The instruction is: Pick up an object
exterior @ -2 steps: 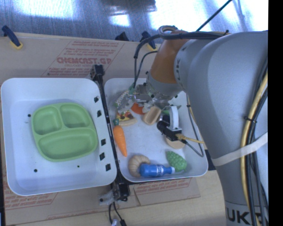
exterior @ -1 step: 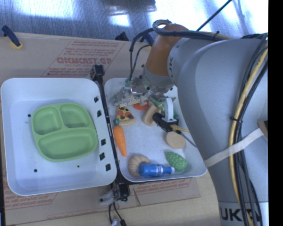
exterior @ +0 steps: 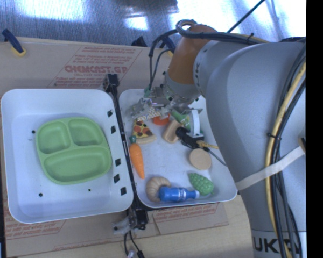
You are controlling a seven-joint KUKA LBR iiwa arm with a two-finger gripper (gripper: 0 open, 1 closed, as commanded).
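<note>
From where I stand, the grey arm (exterior: 242,90) leans in over the right bin (exterior: 177,203), and its end effector (exterior: 146,109) is down at that bin's far left corner. I cannot tell whether it is apart, together, or clamped on anything; the wrist hides it.

Directly on the near side of the end effector, almost touching it, lies one toy pizza slice (exterior: 144,131). It lies flat with its tip towards the end effector and its crust away from it. Further along that line is one carrot (exterior: 137,160). Its long axis runs away from the end effector beside the bin's left wall, with the thick end nearer and the thin tip farther.

Just to the arm's side of the end effector there is one small red piece (exterior: 160,120) and one tan roll (exterior: 170,132), which is tilted. Beyond them is one round tan disc (exterior: 200,159).

Farthest from the end effector, along the bin's near wall, are one croissant (exterior: 156,185), one blue bottle (exterior: 175,194) and one knobbly green piece (exterior: 202,183). The bottle is on its side, its long axis crosswise to the carrot's.

There are two bins in all. The left bin (exterior: 11,144), on the far side of the end effector from the arm, holds one green plate (exterior: 72,149) with three compartments. Both bins rest on printed cardboard (exterior: 97,63) on the bench.
</note>
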